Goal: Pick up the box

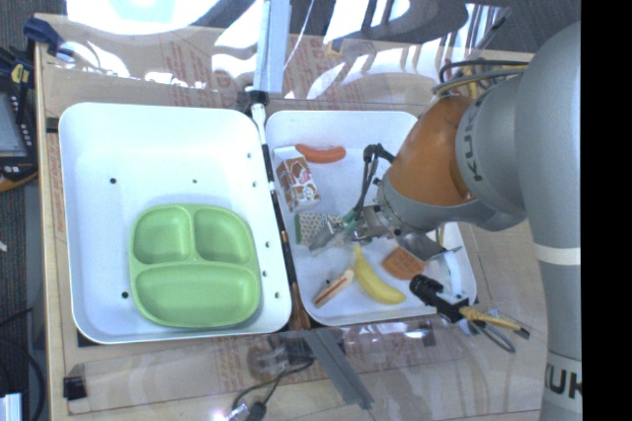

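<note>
Pincer (331, 233) low in right bin (341, 125), arm (513, 152) reaching in from the right, orange band just above the wrist. Fingers around a grey patterned item (313, 229) at the tip; can't tell whether clamped, apart or merely resting on it, too small and partly hidden by the wrist hardware. Box (296, 183), brown-and-white carton, lying flat just up and left of the pincer, near the bin's left wall, not between the fingers and apart from them. Sausage (321, 153) further up past the box, well clear of the tip. Banana (373, 280) just below the pincer, hot dog (334, 288) below and slightly left, close beside the banana. Orange slice-like piece (402, 263) below right, tucked under the wrist. Left bin (89, 127) off to the left of the pincer, green divided tray (195, 265) sitting in its lower half, well apart from the tip.
</note>
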`<state>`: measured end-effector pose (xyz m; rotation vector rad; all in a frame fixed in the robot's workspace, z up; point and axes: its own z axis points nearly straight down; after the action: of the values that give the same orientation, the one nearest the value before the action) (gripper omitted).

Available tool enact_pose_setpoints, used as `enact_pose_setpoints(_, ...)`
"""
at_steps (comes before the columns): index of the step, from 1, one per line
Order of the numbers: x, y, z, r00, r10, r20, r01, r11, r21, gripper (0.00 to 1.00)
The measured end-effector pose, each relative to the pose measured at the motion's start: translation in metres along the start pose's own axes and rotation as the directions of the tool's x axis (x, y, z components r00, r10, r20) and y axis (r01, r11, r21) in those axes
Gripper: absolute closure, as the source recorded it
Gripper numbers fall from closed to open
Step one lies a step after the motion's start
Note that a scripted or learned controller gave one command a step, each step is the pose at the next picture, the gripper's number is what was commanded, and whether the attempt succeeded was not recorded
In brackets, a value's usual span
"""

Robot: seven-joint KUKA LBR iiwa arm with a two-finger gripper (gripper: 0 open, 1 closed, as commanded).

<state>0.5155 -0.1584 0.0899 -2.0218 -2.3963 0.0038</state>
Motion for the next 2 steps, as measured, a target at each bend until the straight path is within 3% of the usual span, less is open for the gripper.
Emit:
enact_pose_setpoints(1, 0.0366, 0.0398, -0.0038, 1.000, -0.009, 0.015, 0.009, 1.000, -0.006, 0.00)
enact_pose_setpoints(2, 0.0419, 0.0411, -0.0128, 1.000, -0.018, 0.007, 0.019, 1.000, -0.005, 1.00)
